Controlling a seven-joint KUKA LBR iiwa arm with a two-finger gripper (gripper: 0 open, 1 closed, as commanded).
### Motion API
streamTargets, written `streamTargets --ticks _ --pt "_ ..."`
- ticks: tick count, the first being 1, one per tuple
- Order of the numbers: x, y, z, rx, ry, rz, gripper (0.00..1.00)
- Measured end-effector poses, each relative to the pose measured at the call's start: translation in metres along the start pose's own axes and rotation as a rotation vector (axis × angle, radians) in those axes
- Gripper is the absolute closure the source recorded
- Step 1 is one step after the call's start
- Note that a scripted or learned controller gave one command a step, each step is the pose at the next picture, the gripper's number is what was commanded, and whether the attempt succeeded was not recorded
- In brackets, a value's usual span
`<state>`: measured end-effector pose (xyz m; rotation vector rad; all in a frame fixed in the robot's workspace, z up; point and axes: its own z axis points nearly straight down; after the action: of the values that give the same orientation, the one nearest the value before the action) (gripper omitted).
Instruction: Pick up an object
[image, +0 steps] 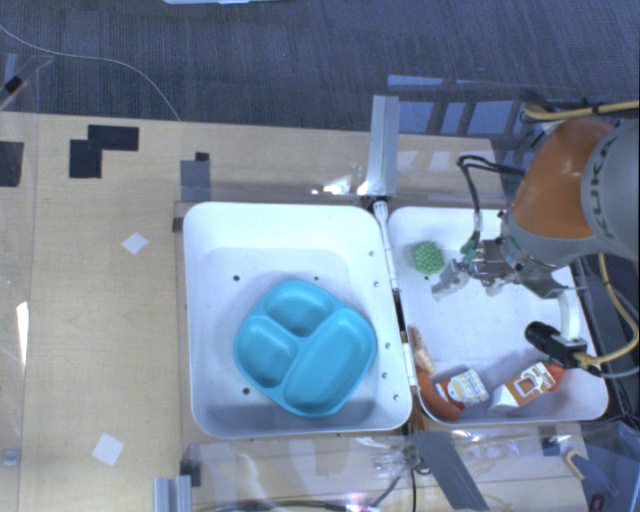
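Over the right bin (497, 318), the gripper (452, 281) hangs just beside the green ball (428, 258), which lies near the bin's left wall, and whether the jaws are open or shut cannot be told from this slanted view. Risk: the ball is round and likely to roll, so an off-centre descent could knock it against the wall or squeeze it out. The cartons (527, 384) and orange item (437, 390) along the near edge sit crowded together, inviting a glancing or double contact if targeted instead.
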<state>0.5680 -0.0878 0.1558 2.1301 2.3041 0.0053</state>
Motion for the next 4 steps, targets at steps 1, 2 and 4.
streamTargets --ticks 1,2,4 --pt "-0.010 0.100 0.052 0.000 0.000 -0.066 0.00" --pt "-0.012 0.095 0.069 -0.002 -0.001 -0.023 0.00" --pt "-0.011 0.098 0.056 -0.008 -0.002 -0.029 1.00"
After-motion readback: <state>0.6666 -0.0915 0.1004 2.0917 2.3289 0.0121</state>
